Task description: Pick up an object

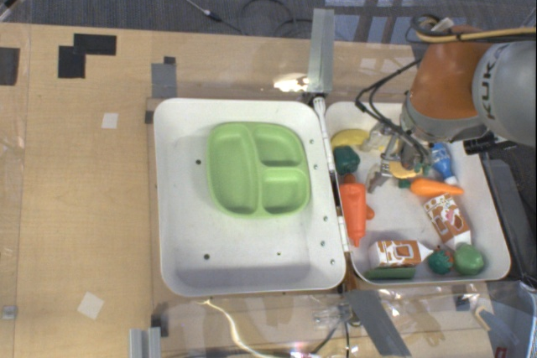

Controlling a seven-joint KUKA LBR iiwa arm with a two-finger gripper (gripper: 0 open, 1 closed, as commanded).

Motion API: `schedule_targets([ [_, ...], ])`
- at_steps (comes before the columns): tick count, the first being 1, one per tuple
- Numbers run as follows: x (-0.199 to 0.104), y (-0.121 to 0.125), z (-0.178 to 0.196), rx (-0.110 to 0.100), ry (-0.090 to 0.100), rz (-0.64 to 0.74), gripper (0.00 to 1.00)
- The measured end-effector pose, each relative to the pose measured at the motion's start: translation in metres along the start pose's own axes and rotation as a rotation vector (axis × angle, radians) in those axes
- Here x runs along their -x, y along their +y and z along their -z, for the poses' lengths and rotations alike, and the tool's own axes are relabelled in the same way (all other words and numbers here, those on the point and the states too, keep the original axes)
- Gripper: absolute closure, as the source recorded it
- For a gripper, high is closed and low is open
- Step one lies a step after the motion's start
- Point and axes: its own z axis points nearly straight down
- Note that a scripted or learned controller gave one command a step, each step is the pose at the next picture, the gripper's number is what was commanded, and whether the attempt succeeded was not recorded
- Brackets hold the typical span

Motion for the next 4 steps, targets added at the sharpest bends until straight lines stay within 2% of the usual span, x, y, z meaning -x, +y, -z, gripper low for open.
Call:
schedule_targets([
  [1,-0.047,-0.068,0.002,-0.004,-0.002,-0.149,0.00],
  [2,-0.033,-0.065,0.001,-0.003,0.000,-0.205,0.00],
  [3,-0.030,-0.063,0.015,-0.002,-0.010,-0.200,1.00],
  [4,0.001,-0.104,0.031,-0.004,0.000,0.172,1.00],
])
